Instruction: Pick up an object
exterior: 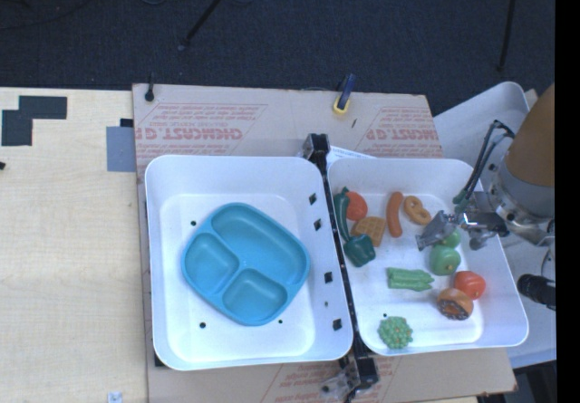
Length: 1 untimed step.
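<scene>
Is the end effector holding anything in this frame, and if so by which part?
Cannot be told. The end effector sits low just above the green apple, but no object is visibly gripped.

Two white bins [154,238]; left one holds a blue divided plate [245,263]. Toys in the right bin: green apple [444,259], red tomato [468,283], orange sausage [395,213], green pepper [359,250], green broccoli [395,332]. Bench surface [63,256] is pale wood, with printed brown cardboard [236,125] beneath.
</scene>
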Each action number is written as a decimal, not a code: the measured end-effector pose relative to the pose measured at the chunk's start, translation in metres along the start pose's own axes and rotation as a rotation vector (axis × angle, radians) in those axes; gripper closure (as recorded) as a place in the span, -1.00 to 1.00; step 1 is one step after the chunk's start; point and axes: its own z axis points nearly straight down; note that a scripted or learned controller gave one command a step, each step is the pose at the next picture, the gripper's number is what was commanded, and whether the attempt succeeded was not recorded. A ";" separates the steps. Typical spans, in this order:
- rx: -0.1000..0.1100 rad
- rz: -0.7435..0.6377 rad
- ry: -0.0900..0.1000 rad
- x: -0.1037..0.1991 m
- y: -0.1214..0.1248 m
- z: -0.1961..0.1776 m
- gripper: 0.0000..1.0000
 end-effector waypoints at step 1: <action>-0.009 -0.002 -0.002 0.000 0.002 -0.005 -1.00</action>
